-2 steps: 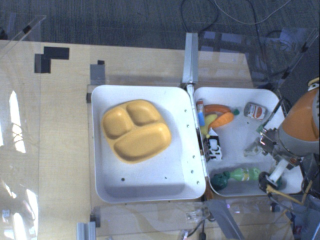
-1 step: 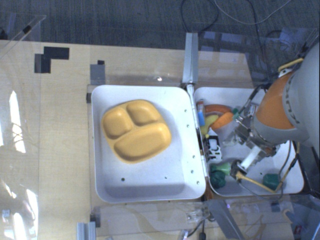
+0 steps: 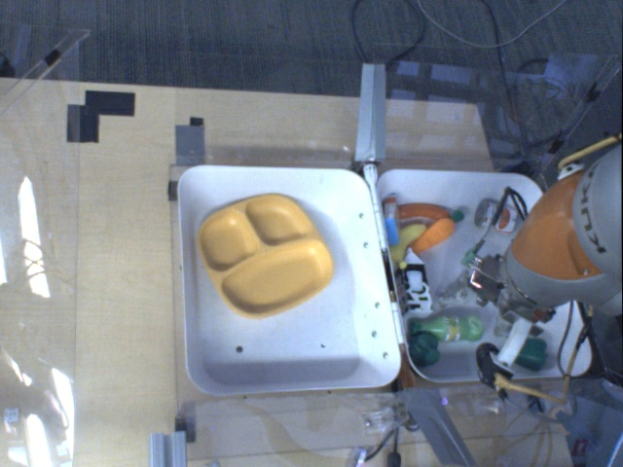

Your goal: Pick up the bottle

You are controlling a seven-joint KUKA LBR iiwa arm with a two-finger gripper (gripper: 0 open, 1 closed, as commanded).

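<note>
Pale wood bench [image 3: 107,290] takes up most of the view, with glare streaks down its left side. Dark grey carpet [image 3: 195,17] runs along the far edge, and thin black cables [image 3: 428,13] loop over it. Two black L-shaped marks [image 3: 97,113] sit on the bench's far left.

Left bin [image 3: 282,358], white and shallow, holds a yellow three-part tray [image 3: 265,253], set at a slant toward the far left corner. Right bin [image 3: 443,185] touches it along a shared edge. A grey metal rail [image 3: 371,115] runs away from the join.

Arm [image 3: 560,236], orange band showing, comes in from the right and hangs over the right half of the right bin. Claw [image 3: 492,285] is low over the bin's middle. Cannot tell how far open it is, nor whether it has hold of anything.

Bottle [image 3: 453,330], green, lies on its side near the right bin's near wall, left of the claw and apart from it. Far left corner: an orange carrot-shaped thing [image 3: 436,233] lies beside a yellow piece [image 3: 413,232], and a blue stick [image 3: 392,230] lies along the wall. A black-and-white object [image 3: 417,288] sits between these and the bottle. A teal block [image 3: 533,355] sits near the near right corner.
</note>
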